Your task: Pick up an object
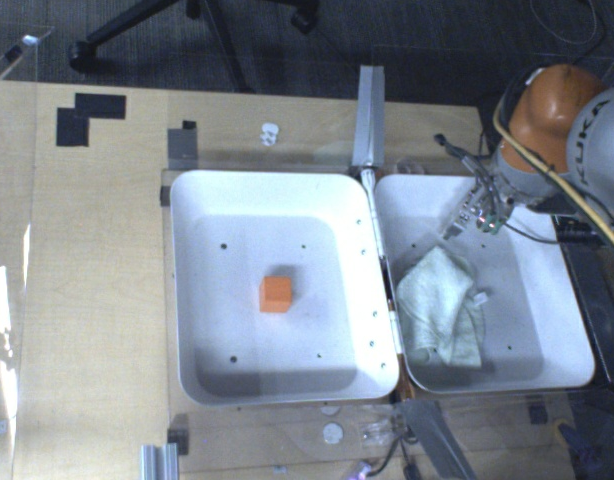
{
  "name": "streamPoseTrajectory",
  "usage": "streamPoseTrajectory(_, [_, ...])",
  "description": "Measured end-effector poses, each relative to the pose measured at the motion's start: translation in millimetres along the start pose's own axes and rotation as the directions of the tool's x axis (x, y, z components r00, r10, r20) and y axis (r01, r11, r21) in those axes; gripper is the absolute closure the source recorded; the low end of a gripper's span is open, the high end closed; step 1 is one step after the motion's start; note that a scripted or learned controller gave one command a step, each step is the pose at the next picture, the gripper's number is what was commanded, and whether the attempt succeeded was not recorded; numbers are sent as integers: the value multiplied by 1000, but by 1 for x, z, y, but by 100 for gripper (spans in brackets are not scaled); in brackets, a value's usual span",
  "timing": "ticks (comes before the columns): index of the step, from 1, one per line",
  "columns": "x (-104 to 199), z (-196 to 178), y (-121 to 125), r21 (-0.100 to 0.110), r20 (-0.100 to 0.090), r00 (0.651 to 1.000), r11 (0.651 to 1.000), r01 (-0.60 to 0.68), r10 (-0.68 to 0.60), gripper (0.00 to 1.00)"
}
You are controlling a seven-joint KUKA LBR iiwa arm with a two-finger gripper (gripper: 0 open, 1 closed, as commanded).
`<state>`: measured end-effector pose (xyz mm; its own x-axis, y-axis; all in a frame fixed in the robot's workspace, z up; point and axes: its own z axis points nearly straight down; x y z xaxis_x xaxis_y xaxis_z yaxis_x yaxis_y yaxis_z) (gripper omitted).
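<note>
**Orange cube in the left bin, cloth in the right, arm over the far right corner**

Starting at my left, I see a small orange cube (276, 294) sitting alone near the middle of the left white plastic bin (202, 228). Its faces look flat and matte, its edges crisp, and nothing touches it. A grey metal divider post (368, 118) stands at the far end of the seam between the bins. In the right white bin (547, 318) a crumpled pale green-white cloth (439, 306) lies against the left wall, bunched and folded. Above the cloth's far end hangs the two-finger gripper (465, 220), just beside the fabric; whether it grips anything I cannot tell. The grey arm with its orange band (552, 103) enters from the right.
</note>
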<state>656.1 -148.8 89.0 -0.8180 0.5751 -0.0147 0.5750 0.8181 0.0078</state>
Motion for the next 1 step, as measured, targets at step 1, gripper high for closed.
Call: streamPoseTrajectory(1, [43, -122, 46, 1, -5, 996, 996, 93, -93, 100])
